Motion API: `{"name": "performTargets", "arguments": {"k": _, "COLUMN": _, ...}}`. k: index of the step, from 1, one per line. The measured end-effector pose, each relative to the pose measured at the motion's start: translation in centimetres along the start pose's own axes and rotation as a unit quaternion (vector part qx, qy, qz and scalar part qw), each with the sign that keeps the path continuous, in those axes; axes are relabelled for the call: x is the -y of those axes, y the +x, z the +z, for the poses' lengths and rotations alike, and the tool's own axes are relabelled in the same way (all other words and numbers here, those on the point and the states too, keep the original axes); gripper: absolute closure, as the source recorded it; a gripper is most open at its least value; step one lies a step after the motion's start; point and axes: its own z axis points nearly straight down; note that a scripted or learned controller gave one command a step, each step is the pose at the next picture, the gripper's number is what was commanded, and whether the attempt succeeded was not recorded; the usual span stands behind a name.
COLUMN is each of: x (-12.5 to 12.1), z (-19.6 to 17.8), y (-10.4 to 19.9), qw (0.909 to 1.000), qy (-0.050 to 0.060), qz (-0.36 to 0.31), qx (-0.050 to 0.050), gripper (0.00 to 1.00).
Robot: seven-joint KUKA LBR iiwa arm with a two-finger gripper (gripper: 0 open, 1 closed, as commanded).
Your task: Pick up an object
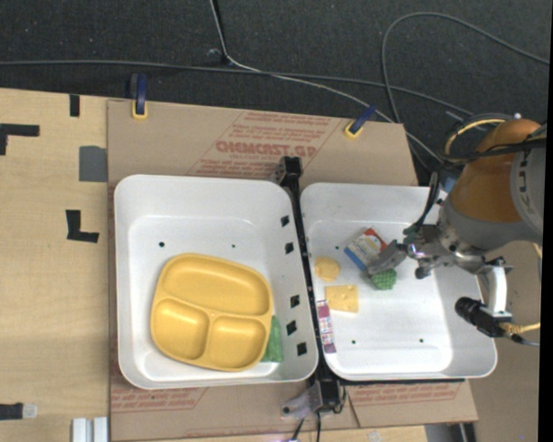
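Observation:
My gripper (388, 260) reaches in from the right and sits low in the right bin (435, 352). Its tip is over a small green object (384, 280) and next to a red, white and blue packet (364, 245). To their left lie a round yellow piece (326, 268) and a yellow cheese-like wedge (343, 299). A thin pink and purple strip (325, 322) lies along that bin's left wall. Nothing is visibly lifted.
The left bin (136, 211) holds a yellow divided tray (212, 311) with a green item (273, 340) wedged at its right side. The arm's orange band and grey wrist (495, 200) hang over the right bin's right rim. Cables run along the bench's far edge.

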Motion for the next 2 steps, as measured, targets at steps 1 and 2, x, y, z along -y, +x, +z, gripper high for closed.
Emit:
{"name": "performTargets", "arguments": {"k": 1, "x": 0.9, "z": 4.9, "y": -0.4, "qw": 1.0000, "qy": 0.000, "qz": 0.001, "qx": 0.000, "gripper": 0.00}}
{"name": "performTargets", "arguments": {"k": 2, "x": 0.8, "z": 3.7, "y": -0.3, "qw": 1.0000, "qy": -0.002, "qz": 0.000, "qx": 0.000, "gripper": 1.00}}
